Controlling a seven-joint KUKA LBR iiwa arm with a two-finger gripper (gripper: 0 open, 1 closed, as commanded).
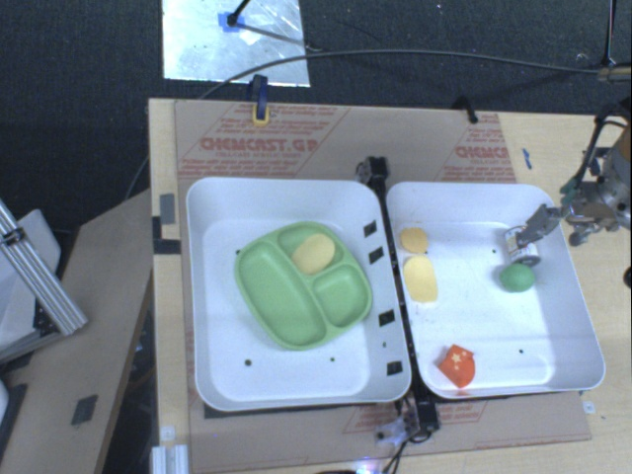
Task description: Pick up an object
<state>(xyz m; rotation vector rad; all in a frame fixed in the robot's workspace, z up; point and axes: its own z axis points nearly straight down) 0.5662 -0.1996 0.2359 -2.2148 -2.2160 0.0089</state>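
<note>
In the right bin (568, 349) lie a green ball (516, 277), a long yellow piece (422, 278), a smaller round yellow piece (414, 240) and a red-orange piece (457, 364) near the front wall. My gripper (522, 245) reaches in from the right and hovers just above the green ball, close to it. In the left bin (212, 363) a green divided plate (296, 289) carries a yellow lump (314, 254) in its top compartment.
Both bins rest on a cardboard sheet (326, 136) printed with red letters. A black hinge strip (390, 265) runs between the bins. A blue-and-yellow clamp (260, 100) sits at the sheet's far edge. A metal rail (35, 275) stands at the left.
</note>
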